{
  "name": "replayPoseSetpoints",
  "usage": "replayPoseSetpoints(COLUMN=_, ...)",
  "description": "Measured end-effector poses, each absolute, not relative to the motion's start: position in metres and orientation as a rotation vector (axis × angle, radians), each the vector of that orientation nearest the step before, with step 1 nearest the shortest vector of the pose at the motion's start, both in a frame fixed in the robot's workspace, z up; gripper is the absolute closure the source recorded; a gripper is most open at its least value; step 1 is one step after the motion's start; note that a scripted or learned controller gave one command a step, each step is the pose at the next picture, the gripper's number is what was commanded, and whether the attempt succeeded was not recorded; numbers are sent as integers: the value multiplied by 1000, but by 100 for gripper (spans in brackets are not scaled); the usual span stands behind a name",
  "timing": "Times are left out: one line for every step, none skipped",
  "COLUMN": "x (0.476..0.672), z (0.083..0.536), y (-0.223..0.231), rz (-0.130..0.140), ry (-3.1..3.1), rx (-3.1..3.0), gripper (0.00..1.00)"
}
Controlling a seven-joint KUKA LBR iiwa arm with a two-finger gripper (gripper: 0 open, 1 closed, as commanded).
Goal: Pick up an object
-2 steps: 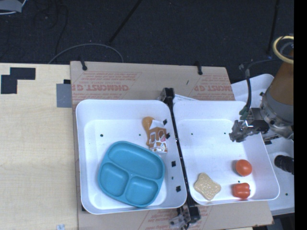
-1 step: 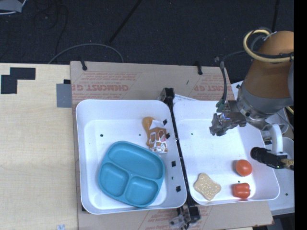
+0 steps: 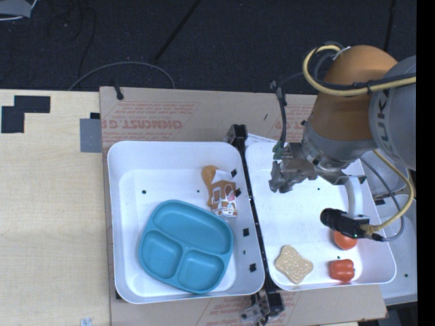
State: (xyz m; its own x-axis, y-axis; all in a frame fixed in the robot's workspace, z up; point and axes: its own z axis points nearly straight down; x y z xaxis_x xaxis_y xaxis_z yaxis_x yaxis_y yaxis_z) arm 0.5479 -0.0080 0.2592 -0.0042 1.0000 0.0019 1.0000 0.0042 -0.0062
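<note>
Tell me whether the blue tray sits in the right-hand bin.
No, the blue tray lies in the left bin, while the right bin holds the cracker.

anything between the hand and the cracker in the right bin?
No. In the camera view, bare white bin floor separates the hand from the cracker.
</note>
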Motion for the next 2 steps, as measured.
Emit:
replayPoseSetpoints(x=557, z=258, y=47, rz=2, ry=-2225, rx=-2213, gripper=100)
replayPoseSetpoints(x=580, z=258, y=93, rz=1, ry=-2225, rx=-2215, gripper=100)
